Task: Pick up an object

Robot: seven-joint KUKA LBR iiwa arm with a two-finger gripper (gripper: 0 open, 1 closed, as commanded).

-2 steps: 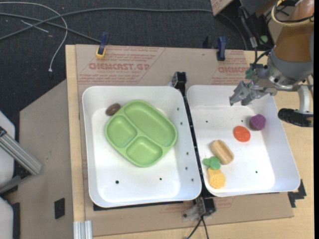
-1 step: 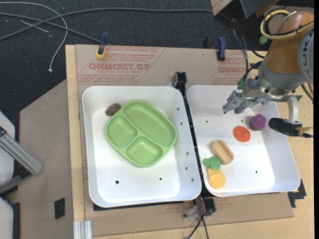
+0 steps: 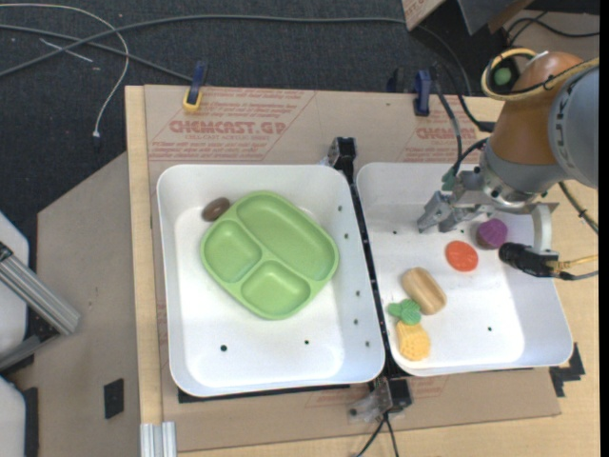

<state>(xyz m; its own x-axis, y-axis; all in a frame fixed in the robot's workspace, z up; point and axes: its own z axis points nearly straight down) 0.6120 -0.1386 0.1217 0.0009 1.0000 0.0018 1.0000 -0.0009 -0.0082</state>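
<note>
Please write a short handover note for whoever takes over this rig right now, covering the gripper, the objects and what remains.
Gripper: low over the far part of the right bin, nothing visibly between its fingers.
Right bin: purple piece, orange disc, tan bun, green piece, yellow piece.
Left bin: green divided plate, small brown piece at its far-left edge.
Done: nothing lifted.
Left: grasp and raise one object.

Single fixed view, set above the surface [image 3: 247, 127] and angled downward; both white bins [image 3: 190, 350] are framed at moderate range, the arm [image 3: 533, 122] entering from the right.
</note>
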